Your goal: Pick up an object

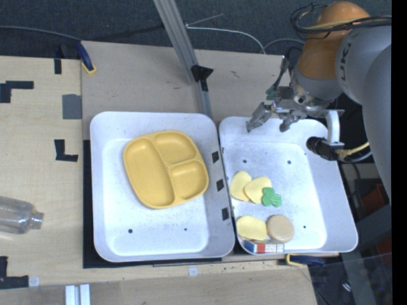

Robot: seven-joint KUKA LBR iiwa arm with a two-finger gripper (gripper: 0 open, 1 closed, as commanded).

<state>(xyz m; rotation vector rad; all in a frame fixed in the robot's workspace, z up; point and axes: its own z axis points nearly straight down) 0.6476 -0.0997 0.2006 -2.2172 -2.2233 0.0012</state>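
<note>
Grey fingers (272, 119) spread open and holding nothing, hovering over the far rim of the right bin (331, 189), toy food pieces (261, 210) well apart from them at that bin's near left, yellow divided plate (166, 168) in the left bin (108, 189).

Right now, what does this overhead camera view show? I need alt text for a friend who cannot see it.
A grey robot arm's open gripper hovers over the far edge of the right white bin, holding nothing. Small yellow, green and tan food-like pieces lie near that bin's front; the left bin holds a yellow divided plate.
</note>
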